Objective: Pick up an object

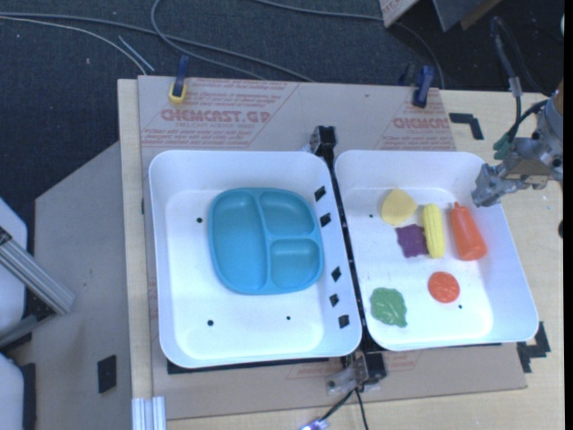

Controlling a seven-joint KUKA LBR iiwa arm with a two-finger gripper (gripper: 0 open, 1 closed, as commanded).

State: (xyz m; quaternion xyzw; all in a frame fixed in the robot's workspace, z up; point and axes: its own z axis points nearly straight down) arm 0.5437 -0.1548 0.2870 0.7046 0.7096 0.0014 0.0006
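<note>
A green toy [389, 306] is being seen nearest, lying in the right bin [512, 322] with an orange ball [443, 287], carrot [466, 232], corn [433, 230], purple piece [411, 239] and yellow piece [398, 207]. The gripper [488, 189] is being held over the bin's far right edge; the state of its jaws cannot be told. A blue plate [265, 239] is lying in the left bin [179, 330].

Count: 2 white bins, left bin [170, 267] and right bin [510, 303]. Left holds 1 blue divided plate [265, 239]. Right holds 6 toy food pieces: 1 yellow lump [398, 207], 1 corn cob [434, 230], 1 carrot [466, 232], 1 purple piece [411, 240], 1 orange-red round piece [443, 287], 1 green leafy piece [389, 306]. 2 clamps on the board's far edge: yellow [179, 87], blue [423, 87].
</note>
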